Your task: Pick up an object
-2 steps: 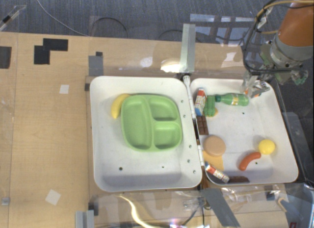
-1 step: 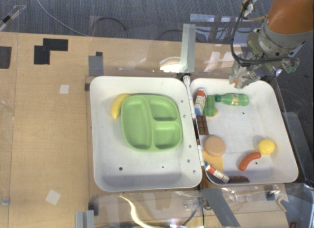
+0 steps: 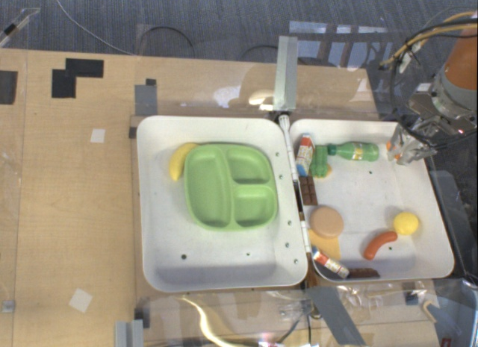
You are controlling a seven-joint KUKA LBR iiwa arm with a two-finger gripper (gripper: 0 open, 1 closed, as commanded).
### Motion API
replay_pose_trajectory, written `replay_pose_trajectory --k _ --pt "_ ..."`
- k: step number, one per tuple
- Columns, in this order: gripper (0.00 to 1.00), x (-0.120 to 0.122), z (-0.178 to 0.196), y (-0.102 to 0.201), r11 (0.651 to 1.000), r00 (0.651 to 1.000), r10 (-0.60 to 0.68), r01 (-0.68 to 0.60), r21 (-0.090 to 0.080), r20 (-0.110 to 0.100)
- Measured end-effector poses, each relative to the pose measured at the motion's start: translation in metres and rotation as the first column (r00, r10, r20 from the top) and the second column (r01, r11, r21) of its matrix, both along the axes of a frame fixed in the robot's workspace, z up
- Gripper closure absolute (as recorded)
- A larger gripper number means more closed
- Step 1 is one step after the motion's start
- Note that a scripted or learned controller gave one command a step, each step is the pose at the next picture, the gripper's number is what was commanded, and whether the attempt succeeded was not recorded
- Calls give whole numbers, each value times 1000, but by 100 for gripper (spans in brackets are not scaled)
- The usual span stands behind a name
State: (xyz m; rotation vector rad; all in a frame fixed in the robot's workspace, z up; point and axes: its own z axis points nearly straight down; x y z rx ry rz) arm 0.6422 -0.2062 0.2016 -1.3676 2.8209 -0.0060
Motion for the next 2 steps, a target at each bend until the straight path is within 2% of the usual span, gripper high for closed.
replay_pose_trajectory --k 1,2 --pt "100 29 76 2 968 968 251 -251 -3 7" --pt "100 -86 36 0 856 856 516 -516 -2 -3"
